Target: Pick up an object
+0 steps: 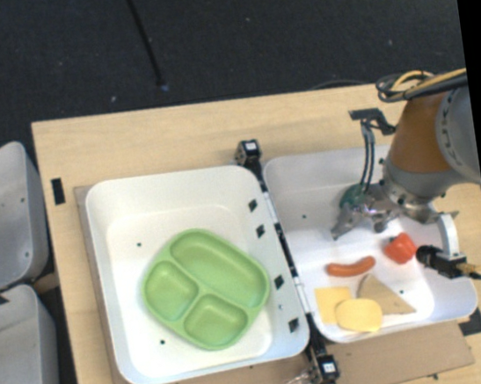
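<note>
From my console the likeliest pick is the red piece (399,249), which lies on the floor of the right bin (309,177) just below and a little right of the gripper (363,212). I judge that from closeness alone; the task names no particular object. I cannot tell how far the gripper is spread, and I see nothing held in it. Just below it and slightly left lies the orange sausage (350,266), and further below sit the yellow square slice (331,302), the round yellow piece (360,314) overlapping it, and the tan wedge (385,296) touching both. My worry is crowding: the red piece and the sausage lie near each other, so a descent slightly off could nudge one aside or close on nothing, and the flat slices would give the tool little to grip. Well to the gripper's left, the left bin (106,214) holds a green divided plate (205,287), its three compartments bare.
</note>
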Controlling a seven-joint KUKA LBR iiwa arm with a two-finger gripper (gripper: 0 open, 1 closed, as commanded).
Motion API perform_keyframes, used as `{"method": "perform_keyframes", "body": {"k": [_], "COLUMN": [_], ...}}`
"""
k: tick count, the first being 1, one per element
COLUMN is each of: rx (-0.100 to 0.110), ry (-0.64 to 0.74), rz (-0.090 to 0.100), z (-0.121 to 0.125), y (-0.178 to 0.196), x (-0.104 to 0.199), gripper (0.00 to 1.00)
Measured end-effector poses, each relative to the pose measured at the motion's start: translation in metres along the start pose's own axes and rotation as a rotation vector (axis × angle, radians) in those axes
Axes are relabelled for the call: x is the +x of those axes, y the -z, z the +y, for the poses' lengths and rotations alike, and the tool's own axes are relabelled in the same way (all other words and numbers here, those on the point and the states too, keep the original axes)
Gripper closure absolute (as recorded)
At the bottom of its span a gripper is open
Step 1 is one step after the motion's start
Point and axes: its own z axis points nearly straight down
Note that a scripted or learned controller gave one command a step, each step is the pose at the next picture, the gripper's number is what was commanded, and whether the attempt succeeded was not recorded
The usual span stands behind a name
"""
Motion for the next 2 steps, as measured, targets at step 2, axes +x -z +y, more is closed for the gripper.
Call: {"method": "perform_keyframes", "body": {"k": [2], "rx": [-0.008], "ry": [0.005], "rz": [0.0], "z": [0.007], "y": [0.058], "x": [0.0], "gripper": [1.0]}}
